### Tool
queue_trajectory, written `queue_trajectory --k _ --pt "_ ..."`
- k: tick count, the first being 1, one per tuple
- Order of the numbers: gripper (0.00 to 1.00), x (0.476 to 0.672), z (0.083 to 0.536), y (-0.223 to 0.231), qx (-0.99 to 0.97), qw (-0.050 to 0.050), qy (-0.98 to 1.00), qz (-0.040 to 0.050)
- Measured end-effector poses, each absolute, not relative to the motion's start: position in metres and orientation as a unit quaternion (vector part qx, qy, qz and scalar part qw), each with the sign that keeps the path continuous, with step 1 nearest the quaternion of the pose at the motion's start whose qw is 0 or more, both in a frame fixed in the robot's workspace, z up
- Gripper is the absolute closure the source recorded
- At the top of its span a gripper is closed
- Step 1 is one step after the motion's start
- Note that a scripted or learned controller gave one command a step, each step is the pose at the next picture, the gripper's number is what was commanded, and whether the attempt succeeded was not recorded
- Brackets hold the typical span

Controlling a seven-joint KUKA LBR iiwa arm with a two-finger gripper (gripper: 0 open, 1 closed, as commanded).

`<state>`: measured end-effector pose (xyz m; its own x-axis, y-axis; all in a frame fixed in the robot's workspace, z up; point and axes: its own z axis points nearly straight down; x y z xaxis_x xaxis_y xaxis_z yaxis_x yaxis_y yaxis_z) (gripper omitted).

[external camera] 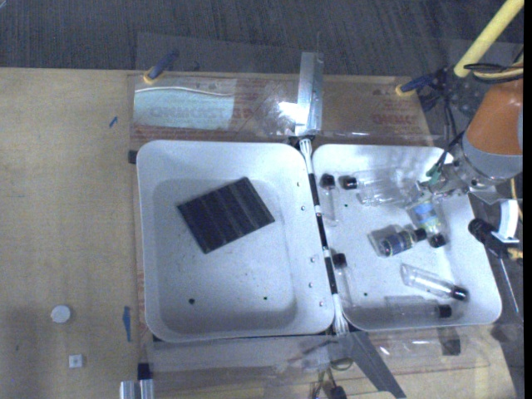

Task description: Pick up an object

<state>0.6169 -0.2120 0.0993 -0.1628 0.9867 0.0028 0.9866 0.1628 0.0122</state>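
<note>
Arm: the grey arm with its orange band [499, 121] reaches in over the right bin's far right corner.
Gripper [439, 175]: low over the right bin's far right part, near the clear bottles; whether it is wide or narrow cannot be told.
Left bin [158, 223]: a dark ribbed rectangular pad [225, 214] lies flat, turned at an angle, toward the far side.
Right bin [490, 306]: several clear bottles with black caps lie scattered; one [374, 188] near the far edge, one with a blue label [426, 220] just beside the gripper, a darker one [393, 241] at the middle, one [432, 283] toward the near right corner.
Bench: a small white disc [61, 312] near the left edge.
</note>
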Motion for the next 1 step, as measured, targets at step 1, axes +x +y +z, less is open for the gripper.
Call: queue_trajectory --k 1 --pt "1.0 0.6122 0.185 -0.136 0.68 0.001 0.733 0.0006"
